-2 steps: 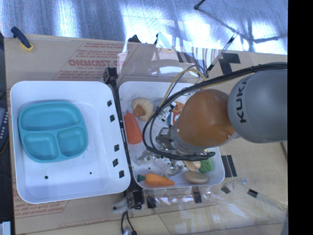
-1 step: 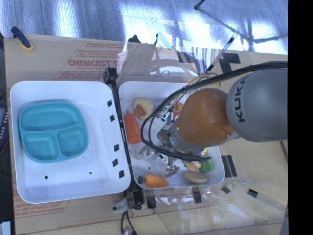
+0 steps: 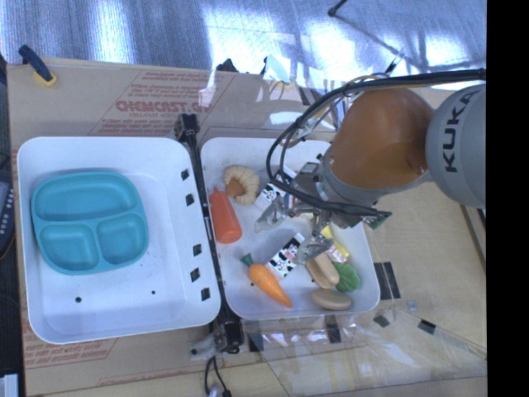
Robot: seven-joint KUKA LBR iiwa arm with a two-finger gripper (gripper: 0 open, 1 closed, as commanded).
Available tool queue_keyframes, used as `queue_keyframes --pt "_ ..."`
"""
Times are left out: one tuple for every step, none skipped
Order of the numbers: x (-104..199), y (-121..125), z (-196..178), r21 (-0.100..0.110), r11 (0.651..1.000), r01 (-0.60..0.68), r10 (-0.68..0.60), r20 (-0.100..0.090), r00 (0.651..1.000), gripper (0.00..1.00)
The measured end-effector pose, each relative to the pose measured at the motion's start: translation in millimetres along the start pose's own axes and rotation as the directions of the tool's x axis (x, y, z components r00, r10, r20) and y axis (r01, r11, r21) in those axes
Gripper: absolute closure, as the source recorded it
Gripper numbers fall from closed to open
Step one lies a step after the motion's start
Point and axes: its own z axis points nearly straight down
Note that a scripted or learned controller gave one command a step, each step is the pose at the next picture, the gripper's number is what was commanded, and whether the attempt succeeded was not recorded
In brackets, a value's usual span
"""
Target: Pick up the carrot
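The carrot, orange with a green top, lies in the right bin near its front wall, tip pointing to the lower right. My gripper hangs over the middle of that bin, above and a little right of the carrot, and apart from it. Its silver fingers are spread open with nothing between them. The arm's orange band hides the back right part of the bin.
Around the carrot are an orange-red bottle, a tan pastry, a black-and-white cow-patterned piece, a bun, a green vegetable and a tan potato. The left bin holds a blue divided plate.
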Motion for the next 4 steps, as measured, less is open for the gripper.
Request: queue_keyframes --pt "23.0 49.2 86.4 -0.016 0.998 0.062 -0.062 -0.006 0.998 0.00" --pt "18.9 48.8 76.3 -0.013 0.997 0.072 -0.072 -0.003 0.997 1.00" --pt "-18.1 76.6 -31.1 -0.003 0.994 -0.110 0.110 0.000 0.994 1.00" --pt "-45.4 86.4 -10.8 -0.007 0.920 -0.392 0.392 -0.010 0.920 1.00"
